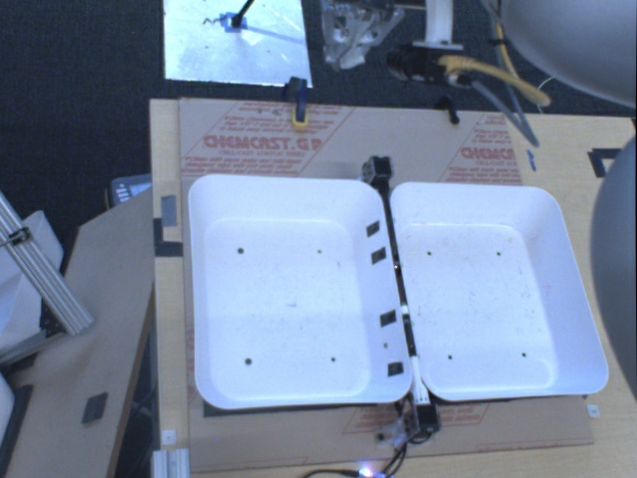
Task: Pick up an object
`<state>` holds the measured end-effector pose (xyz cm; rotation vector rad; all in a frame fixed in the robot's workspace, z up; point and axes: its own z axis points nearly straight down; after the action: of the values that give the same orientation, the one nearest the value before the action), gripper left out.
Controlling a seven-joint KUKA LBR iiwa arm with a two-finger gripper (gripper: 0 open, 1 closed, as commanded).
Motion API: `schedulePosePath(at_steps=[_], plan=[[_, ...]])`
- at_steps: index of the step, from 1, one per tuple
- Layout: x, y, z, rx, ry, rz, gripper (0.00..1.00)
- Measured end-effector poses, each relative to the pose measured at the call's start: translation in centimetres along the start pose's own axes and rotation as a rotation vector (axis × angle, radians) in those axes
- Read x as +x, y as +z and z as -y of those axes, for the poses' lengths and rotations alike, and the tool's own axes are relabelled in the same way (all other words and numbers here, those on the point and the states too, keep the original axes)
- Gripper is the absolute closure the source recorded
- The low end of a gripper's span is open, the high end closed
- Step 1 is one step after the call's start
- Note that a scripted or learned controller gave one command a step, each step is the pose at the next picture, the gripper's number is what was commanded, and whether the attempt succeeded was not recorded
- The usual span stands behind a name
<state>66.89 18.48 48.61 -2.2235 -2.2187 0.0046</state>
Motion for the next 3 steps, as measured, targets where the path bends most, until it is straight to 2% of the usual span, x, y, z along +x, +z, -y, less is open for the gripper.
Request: schedulePosePath(at_steps=[1,2,3], plan=[[4.6,19.7,0.3,0.013,-0.007,0.001,1.00],[5.0,10.2,1.9,-0.012,-0.007,-0.006,1.00],[4.9,-5.2,0.1,-0.022,-0.007,-0.008,1.00]])
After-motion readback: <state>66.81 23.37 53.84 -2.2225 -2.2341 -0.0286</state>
